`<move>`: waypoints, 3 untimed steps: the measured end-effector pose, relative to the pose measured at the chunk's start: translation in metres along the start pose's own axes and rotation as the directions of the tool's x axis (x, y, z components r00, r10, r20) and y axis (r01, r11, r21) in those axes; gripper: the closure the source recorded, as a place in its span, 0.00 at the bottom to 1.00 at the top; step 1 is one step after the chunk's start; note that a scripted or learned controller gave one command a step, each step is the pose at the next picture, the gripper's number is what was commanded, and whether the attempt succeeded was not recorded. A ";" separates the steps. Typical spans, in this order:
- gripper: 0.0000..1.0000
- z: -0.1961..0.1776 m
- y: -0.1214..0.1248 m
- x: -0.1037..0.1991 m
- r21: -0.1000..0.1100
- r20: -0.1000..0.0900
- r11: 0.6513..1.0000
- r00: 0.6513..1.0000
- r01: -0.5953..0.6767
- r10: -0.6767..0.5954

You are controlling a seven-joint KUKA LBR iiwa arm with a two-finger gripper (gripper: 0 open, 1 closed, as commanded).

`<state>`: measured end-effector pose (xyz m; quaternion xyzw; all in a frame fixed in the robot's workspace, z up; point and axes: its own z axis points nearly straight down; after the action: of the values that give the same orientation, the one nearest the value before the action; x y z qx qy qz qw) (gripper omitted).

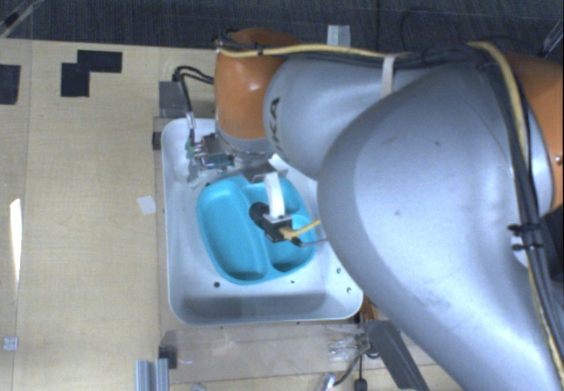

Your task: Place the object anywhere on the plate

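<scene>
In the white bin (181, 288) the blue plate (225, 235) lies lengthwise, w/ the gripper (214, 158) over its far end; rest of plate runs toward cam. Can't tell if gripper's open, closed or carrying the object.

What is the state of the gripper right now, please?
Gripper: cannot be told whether open or closed; it is above the blue plate.

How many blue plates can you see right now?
1. The blue plate lies in the white bin; the arm covers the bench to its right, so another may be hidden.
</scene>
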<state>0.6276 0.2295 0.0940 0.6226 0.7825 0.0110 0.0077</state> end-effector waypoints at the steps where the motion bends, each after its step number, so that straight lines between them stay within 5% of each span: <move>1: 0.00 0.005 0.001 -0.056 0.014 0.003 0.997 0.997 -0.079 0.079; 2: 0.00 0.003 -0.035 -0.026 0.007 0.004 0.986 0.986 -0.165 0.165; 3: 1.00 -0.009 -0.033 -0.026 0.003 0.001 0.986 0.986 -0.165 0.165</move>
<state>0.6010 0.1970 0.1025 0.6853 0.7281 0.0102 0.0061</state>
